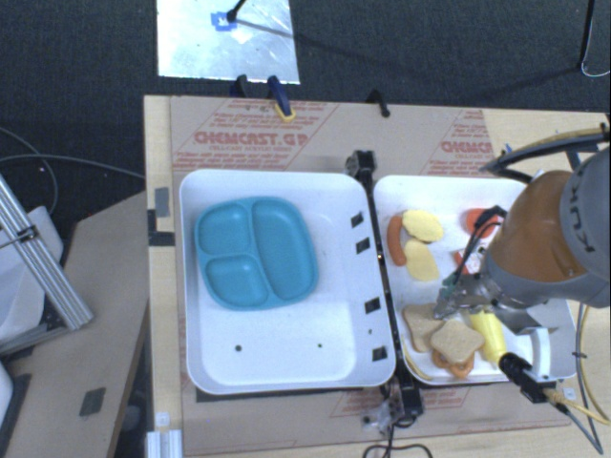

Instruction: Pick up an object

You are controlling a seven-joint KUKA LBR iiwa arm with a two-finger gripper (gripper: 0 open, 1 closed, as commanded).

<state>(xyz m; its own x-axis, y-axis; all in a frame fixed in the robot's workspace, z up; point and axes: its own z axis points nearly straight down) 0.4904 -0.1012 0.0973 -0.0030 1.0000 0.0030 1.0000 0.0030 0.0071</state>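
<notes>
The table (315,127) carries two shallow white bins side by side. The left bin (277,351) holds a blue divided plate (256,252) with three compartments, lying flat in the bin's upper left part. The right bin (387,194) holds several toy food pieces: an orange sausage (395,239) near the bin's left wall, two yellow potato-like pieces (422,225) just beside it, a red piece (476,219) partly hidden behind the arm, two bread slices (454,342) at the near edge, and a yellow piece (490,336) touching the bread on its right. The arm (535,241) reaches in from the right and hangs over the right bin. The gripper (454,299) sits low, just above the bread slices; whether it is spread or pressed together cannot be told, and nothing is visibly held.
</notes>
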